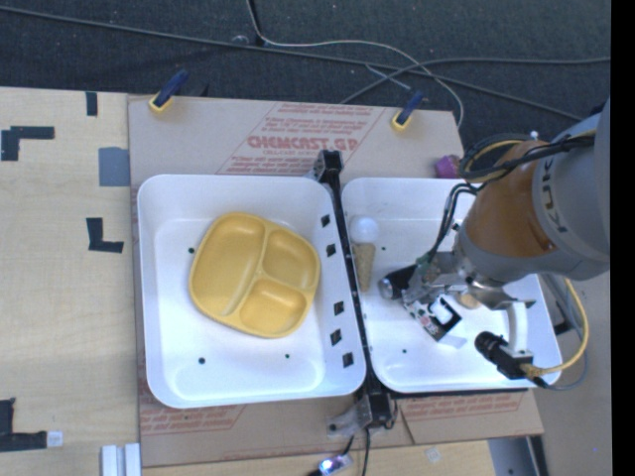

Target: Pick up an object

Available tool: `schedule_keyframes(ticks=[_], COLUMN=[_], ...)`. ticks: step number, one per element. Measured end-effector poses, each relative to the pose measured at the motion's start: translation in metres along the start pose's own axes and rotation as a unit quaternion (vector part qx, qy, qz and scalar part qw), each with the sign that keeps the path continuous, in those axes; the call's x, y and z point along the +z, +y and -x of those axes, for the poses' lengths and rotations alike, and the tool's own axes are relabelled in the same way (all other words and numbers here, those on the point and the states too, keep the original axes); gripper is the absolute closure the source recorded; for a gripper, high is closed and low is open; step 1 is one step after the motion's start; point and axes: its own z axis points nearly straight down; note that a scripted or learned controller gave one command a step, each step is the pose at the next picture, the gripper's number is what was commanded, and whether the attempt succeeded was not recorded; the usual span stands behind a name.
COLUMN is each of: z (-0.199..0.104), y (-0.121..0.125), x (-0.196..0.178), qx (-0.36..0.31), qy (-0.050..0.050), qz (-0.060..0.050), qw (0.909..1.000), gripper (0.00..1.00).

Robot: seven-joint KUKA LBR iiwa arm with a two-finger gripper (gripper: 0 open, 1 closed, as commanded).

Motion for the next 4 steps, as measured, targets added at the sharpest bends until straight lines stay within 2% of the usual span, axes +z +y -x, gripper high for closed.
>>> schedule_keyframes(ticks=[1,2,4], z=[0.004,0.005,-0.100], y=[-0.007,-0.005,-0.014], x=[-0.056,-0.109,-0.092], qx=[-0.002,-0.002,-0.005], qy=[0.007,0.007,0.008], qz=[-0.012,-0.011,-0.014], qw=[0.9999,0.9999,0.9999], gripper=[1.00,1.00,1.00])
